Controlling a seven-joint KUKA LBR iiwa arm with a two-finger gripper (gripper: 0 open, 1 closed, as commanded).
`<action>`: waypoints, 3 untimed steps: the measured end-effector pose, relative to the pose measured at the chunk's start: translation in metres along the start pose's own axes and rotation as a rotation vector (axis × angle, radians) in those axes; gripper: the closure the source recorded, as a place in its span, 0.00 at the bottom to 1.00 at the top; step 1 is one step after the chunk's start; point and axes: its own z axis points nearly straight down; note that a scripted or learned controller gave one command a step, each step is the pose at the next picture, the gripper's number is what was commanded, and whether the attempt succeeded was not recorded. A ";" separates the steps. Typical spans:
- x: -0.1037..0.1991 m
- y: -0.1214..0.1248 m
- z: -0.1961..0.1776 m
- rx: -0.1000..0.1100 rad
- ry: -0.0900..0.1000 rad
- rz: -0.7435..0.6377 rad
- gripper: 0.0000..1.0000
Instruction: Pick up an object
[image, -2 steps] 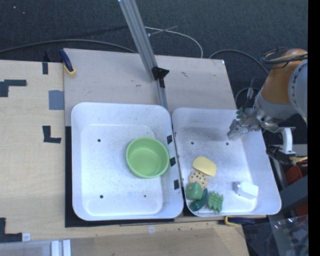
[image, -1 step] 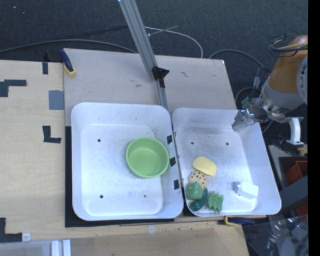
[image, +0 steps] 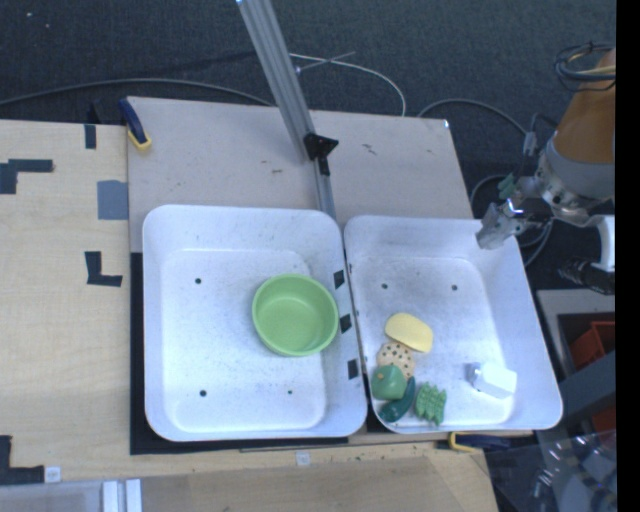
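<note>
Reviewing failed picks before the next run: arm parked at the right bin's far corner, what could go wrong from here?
1. The yellow piece, spotted piece, dark green toy and leafy piece are bunched together; the gripper may nudge neighbours or grab two.
2. That cluster hugs the right bin's near-left wall, which could block a finger.
3. The small white block barely stands out from the white floor, so a pick there could miss.

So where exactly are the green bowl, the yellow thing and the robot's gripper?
green bowl (image: 294, 315): camera view, on the bowl's inner bottom.
yellow thing (image: 409, 332): camera view, on the middle of its top.
gripper (image: 493, 234): camera view, at its fingertip end, over the right bin's far rim.
</note>
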 end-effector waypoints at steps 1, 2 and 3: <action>0.061 -0.021 0.000 0.007 0.003 -0.004 1.00; 0.114 -0.039 -0.011 0.006 0.004 -0.005 1.00; 0.160 -0.058 -0.019 0.006 0.003 -0.005 1.00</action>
